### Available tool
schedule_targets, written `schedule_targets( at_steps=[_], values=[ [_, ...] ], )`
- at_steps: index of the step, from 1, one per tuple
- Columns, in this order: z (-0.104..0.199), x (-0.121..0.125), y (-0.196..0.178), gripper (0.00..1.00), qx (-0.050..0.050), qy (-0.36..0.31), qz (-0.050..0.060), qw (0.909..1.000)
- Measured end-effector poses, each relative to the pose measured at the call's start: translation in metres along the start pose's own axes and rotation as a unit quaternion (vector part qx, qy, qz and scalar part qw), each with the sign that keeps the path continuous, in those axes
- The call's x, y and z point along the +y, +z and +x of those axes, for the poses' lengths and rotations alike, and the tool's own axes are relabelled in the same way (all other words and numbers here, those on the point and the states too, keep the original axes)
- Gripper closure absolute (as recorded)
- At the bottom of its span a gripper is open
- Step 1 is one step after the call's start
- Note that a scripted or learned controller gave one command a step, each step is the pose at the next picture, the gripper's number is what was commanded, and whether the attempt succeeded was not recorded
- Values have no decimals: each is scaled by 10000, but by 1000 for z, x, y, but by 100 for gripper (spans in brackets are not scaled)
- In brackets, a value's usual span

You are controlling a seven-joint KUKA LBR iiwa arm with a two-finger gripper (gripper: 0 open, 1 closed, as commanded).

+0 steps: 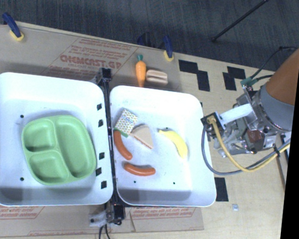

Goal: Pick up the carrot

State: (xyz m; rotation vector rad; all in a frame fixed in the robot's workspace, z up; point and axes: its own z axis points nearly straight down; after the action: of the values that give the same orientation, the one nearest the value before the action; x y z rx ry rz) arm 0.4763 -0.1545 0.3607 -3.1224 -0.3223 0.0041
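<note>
Sausages (139, 169) lie in the right bin (183, 198); the carrot (140, 72) rests outside on the worktop (244, 229), behind it. Whether the gripper (233, 139) is apart or closed, I cannot tell.

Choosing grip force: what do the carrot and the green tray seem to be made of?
The carrot, lying outside the bins, looks like moulded plastic toy food: uniform orange, slight sheen, stubby green top. The green tray looks like matte plastic too: one even colour, rounded moulded compartments. Neither is certain from this view.
</note>
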Motion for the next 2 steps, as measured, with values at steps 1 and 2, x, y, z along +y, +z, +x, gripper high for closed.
schedule_targets(
  at_steps=[1,2],
  values=[
    [12,-60,94,100,-14,-177,12,9998],
    [22,-106,24,100,-4,-11,-2,10000]
  ],
)
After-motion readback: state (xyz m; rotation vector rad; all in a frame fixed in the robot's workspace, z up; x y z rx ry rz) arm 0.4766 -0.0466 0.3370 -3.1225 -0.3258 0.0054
